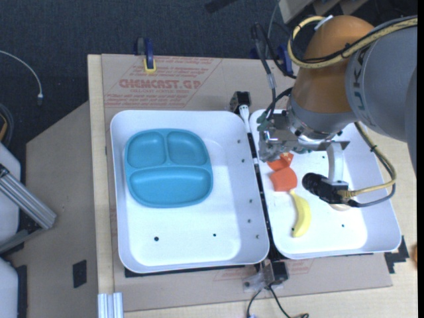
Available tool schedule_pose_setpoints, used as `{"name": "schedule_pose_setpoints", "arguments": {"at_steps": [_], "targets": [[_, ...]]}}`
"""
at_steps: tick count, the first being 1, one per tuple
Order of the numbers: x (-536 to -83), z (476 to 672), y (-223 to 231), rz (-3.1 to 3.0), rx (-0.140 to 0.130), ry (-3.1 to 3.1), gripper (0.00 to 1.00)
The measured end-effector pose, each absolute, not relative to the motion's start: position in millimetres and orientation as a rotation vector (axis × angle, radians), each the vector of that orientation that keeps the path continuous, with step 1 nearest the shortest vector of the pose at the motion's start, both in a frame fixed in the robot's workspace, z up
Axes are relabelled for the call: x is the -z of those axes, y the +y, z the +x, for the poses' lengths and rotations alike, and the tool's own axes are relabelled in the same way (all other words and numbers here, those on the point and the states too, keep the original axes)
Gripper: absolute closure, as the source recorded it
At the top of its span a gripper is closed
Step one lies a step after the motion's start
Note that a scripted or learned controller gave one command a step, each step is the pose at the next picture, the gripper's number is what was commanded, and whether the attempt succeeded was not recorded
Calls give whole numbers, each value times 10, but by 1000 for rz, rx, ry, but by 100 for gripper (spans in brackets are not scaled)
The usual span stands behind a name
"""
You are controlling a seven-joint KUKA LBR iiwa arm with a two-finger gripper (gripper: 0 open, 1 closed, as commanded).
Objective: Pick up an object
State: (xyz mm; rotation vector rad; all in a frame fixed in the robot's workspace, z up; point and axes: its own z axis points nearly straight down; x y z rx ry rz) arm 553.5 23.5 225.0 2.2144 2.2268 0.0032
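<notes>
A red-orange block (283, 179) lies in the right bin (371, 234), close to its left wall. A yellow banana (301, 216) lies just below it, pointing toward the bin's front. My gripper (273, 148) hangs low over the left side of the right bin, right above the upper end of the red-orange block. The wrist and arm cover much of the bin behind it. Nothing shows as lifted off the bin floor.
The left bin (199, 237) holds a blue divided plate (169, 166) in its upper left part. A ridge with bolts (255, 177) separates the two bins. Brown cardboard (165, 78) lies under the bins at the back.
</notes>
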Motion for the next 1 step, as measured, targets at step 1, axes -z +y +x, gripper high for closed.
{"name": "schedule_pose_setpoints", "arguments": {"at_steps": [1], "targets": [[-2143, 5533, 742, 2218, 2, 2228, 100]]}}
